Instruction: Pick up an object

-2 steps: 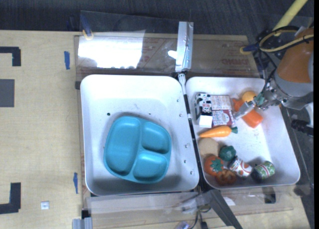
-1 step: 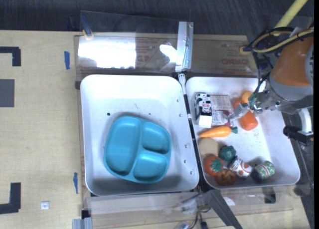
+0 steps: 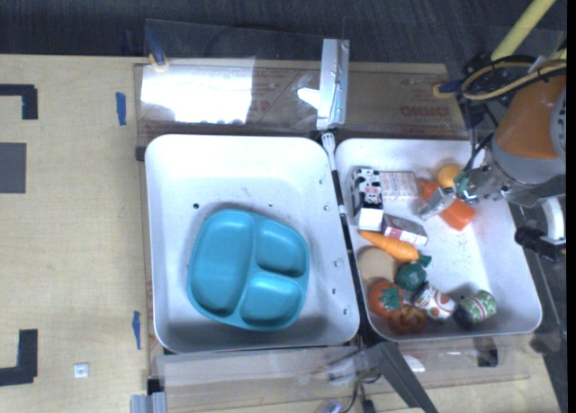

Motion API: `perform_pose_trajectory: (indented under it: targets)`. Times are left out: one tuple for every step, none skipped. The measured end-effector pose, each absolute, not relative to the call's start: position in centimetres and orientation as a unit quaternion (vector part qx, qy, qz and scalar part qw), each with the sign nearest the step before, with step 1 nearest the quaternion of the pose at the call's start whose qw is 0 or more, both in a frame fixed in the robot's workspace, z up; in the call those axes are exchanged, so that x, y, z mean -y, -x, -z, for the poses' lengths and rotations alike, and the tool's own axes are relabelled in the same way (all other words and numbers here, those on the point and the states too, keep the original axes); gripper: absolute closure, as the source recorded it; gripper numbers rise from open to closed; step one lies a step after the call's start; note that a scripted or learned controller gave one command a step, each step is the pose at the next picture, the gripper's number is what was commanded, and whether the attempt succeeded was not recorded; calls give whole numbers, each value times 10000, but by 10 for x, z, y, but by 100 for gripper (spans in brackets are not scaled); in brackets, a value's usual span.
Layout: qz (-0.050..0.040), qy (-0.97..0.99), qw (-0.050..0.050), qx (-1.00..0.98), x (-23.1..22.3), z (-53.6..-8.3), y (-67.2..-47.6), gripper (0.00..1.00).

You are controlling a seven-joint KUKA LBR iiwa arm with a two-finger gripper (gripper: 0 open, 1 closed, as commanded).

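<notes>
The right bin (image 3: 504,263) holds several small items. Among them are a white printed box (image 3: 385,188), a carrot (image 3: 389,243), an orange block (image 3: 459,215) and a yellow-orange piece (image 3: 447,175). My gripper (image 3: 450,197) reaches in from the right, low over the bin's far right part. It sits between the yellow-orange piece and the orange block, touching or nearly touching them. The arm's orange band (image 3: 531,128) is above it. Nothing is visibly lifted.
A blue divided plate (image 3: 250,267) lies in the left bin (image 3: 180,168). At the front of the right bin are a red-orange toy vegetable (image 3: 396,305), a dark green piece (image 3: 414,273), a small bottle (image 3: 438,303) and a green ball (image 3: 477,307). Cables (image 3: 490,78) hang at the back right.
</notes>
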State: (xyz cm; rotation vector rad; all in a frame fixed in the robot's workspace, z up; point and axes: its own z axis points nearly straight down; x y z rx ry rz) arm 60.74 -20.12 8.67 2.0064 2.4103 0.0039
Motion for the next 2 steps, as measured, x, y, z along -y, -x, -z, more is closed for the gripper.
perform_pose_trajectory:
  targets:
    - [-24,-6395,59,-7688,201,-99,-609,100]
    - [-35,-6290,56,-7773,155,-206,-634,100]
